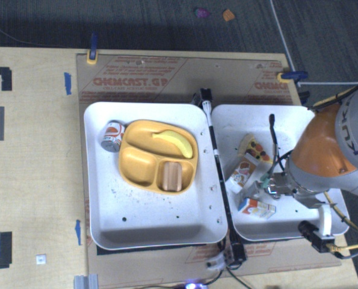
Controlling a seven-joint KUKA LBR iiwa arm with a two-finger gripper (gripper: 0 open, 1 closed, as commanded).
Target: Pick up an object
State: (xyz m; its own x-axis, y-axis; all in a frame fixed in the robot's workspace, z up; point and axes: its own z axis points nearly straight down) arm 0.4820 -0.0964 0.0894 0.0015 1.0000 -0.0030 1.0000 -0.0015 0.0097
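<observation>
Glossy yellow plastic tray [144, 161], smooth white plastic bins [100, 179], matt brown cardboard sheet [179, 71].

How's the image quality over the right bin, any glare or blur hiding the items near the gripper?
Camera view: lighting is even and soft, with no harsh glare on the right white bin; the small printed packets look soft and low in detail, and the grey arm with the orange band covers part of the bin; the yellow divided tray is clear.

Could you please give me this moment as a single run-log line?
arm: over right bin | gripper: low among small packets, grasp unconfirmed | left bin: yellow tray with banana, can beside it | status: pick not yet shown
</observation>
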